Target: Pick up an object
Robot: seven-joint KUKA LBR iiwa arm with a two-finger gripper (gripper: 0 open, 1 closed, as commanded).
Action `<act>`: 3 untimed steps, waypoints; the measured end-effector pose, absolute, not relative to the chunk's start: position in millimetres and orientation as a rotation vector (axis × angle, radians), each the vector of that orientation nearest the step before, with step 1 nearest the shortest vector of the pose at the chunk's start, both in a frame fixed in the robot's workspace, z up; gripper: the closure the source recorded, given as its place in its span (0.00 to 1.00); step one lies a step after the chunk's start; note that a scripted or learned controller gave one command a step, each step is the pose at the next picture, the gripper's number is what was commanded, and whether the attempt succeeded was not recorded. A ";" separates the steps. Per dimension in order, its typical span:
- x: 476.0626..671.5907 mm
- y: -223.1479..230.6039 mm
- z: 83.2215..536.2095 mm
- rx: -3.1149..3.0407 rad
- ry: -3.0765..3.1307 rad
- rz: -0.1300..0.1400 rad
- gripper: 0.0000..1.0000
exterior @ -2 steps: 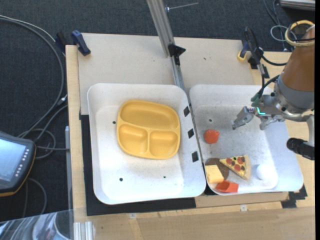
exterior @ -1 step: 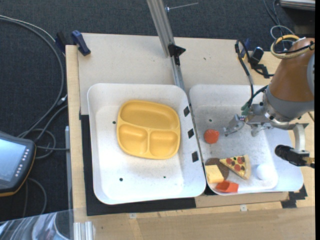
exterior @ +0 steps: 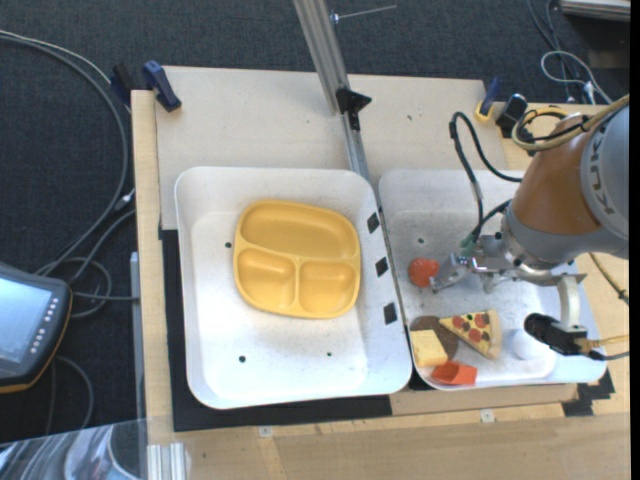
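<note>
Partly hidden: jaws (arm overhead) beside tomato.

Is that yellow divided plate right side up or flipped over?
Right side up: the yellow plate shows its three hollow compartments facing upward.

The yellow divided plate looks like smooth, matt plastic. Both white bins show a speckled, dull plastic surface. The table is pale, unvarnished-looking wood. The slanted pole is brushed metal. The arm's orange band has a soft gloss. The floor is dark, rough carpet.
</note>
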State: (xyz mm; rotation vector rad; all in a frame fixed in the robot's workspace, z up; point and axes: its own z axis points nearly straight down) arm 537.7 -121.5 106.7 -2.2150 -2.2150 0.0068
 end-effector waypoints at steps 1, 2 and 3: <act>537.1 -120.8 91.4 -2.217 -2.218 0.004 0.00; 538.3 -120.3 103.3 -2.219 -2.220 -0.002 1.00; 546.1 -113.3 151.7 -2.222 -2.228 -0.006 1.00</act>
